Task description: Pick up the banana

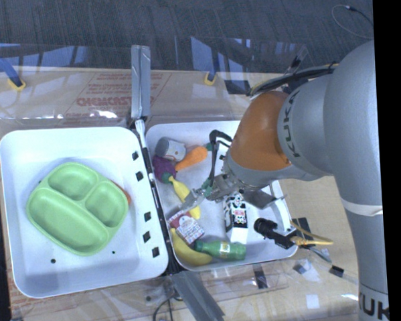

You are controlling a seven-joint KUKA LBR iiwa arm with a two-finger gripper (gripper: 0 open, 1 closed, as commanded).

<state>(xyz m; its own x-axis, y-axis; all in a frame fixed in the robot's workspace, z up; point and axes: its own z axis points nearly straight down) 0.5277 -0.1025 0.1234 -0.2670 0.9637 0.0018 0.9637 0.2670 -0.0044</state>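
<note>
End effector (212, 187) hangs above banana (189, 253); arm (333, 126) reads "KUKA".

You can read "KUKA" in dark capitals on the grey arm (333, 126), running vertically beside the orange band; part of the same lettering shows again on the arm's lower section at the bottom right. The red print on the clear sheet (103, 98) behind the bins appears mirrored and is not legible.
</note>
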